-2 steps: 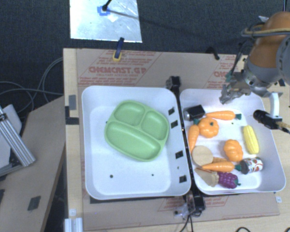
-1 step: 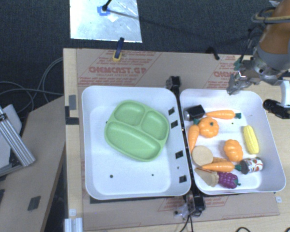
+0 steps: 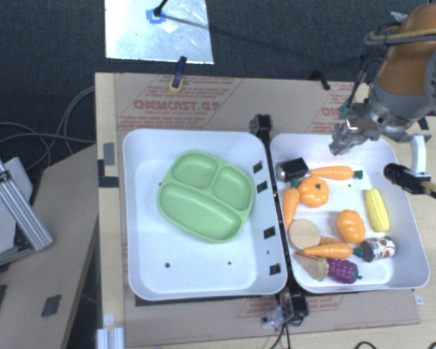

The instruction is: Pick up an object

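1. On the bench, two shallow white bins are set side by side on a sheet of printed brown cardboard (image 3: pixel 203 97); the left bin (image 3: pixel 149 267) and the right bin (image 3: pixel 414 267) are joined along a dark middle strip.
2. A green divided plate (image 3: pixel 206 195) is laid tilted in the left bin, pretty much alone.
3. The right bin is packed with toy food: a long carrot (image 3: pixel 333 171) near the back, a small pumpkin (image 3: pixel 314 193) just below it, another carrot (image 3: pixel 290 206) along the left wall, a corn cob (image 3: pixel 377 209) to the right, an orange pepper (image 3: pixel 350 225), and purple grapes (image 3: pixel 343 270) at the front.
4. The gripper (image 3: pixel 343 141) is seen over the back edge of the right bin, apart from the toys; nothing is seen between its fingers, and how far they're spread can't really be made out.
5. Behind the cardboard, dark carpet is seen with a shiny silver sheet (image 3: pixel 158 20) on it. Aluminium framing (image 3: pixel 11 202) is seen at far left.
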Robot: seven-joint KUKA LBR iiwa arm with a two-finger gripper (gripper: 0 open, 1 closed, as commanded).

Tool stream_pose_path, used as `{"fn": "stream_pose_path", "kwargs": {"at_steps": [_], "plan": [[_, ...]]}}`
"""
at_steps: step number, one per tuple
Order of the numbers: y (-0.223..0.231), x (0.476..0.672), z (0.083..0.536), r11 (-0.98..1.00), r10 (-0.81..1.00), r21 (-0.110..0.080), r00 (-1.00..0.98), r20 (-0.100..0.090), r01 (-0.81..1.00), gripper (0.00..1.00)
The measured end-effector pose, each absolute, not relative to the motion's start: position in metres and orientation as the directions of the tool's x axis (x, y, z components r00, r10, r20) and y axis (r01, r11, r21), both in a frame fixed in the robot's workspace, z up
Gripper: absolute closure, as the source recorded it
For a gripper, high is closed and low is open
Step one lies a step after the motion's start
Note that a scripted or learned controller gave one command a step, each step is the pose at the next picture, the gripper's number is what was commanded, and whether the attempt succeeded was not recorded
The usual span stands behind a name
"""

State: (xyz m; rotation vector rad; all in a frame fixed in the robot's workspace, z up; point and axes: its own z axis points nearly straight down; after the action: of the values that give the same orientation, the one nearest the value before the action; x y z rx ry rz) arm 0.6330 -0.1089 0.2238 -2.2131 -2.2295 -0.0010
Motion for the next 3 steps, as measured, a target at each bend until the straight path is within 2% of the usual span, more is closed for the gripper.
{"fn": "stream_pose_path", "kwargs": {"at_steps": [1,2,3], "plan": [[-0.061,0.607,0.233,0.009,1.000,0.001,-0.009,0.002,1.000,1.00],[-0.043,0.582,0.234,0.007,1.000,-0.001,-0.007,0.001,1.000,1.00],[-0.032,0.581,0.225,0.008,1.000,0.001,-0.008,0.000,1.000,1.00]]}}
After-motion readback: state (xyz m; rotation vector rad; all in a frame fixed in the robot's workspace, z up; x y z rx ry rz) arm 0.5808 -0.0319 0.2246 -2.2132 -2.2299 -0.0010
